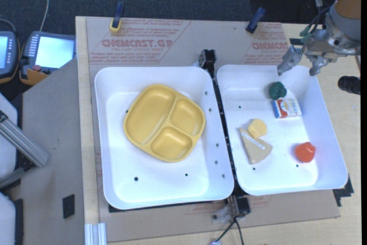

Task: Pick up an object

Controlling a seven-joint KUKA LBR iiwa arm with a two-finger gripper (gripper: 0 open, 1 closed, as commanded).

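In the right bin, small green lump, perhaps crumpled

A yellow three-compartment plate lay in the left bin. Two blue clamps gripped the desk's far edge, and a lit tablet sat off to the left.

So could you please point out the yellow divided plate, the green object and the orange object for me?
yellow divided plate point(150, 112): camera view, floor of its large compartment.
green object point(277, 90): camera view, its middle.
orange object point(305, 152): camera view, its middle.
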